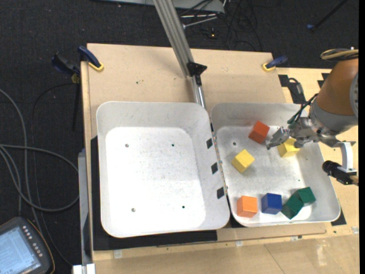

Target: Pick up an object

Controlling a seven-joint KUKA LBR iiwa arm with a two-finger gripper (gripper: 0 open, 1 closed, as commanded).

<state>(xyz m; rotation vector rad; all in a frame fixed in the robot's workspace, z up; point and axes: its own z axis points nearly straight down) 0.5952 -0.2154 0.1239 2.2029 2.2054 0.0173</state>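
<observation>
My gripper (pixel 276 139) hangs over the upper middle of the right bin (pixel 325 178), reaching in from the right. Just to its left lies a red-orange block (pixel 259 132). A small yellow block (pixel 289 148) lies right below the gripper, partly covered by it. Another yellow block (pixel 243 160) rests further left, near the bin's middle. Along the front wall stand an orange block (pixel 247 205), a blue block (pixel 272 203) and two green blocks (pixel 292 206) (pixel 306 195). Nothing is seen lifted off the bin floor.
The left bin (pixel 114 153) sits beside the right one, with a black divider strip between them. A metal pole (pixel 174 30) slants down from the top to the bins' back edge. Clamps (pixel 91 59) (pixel 274 63) grip the bench's far corners.
</observation>
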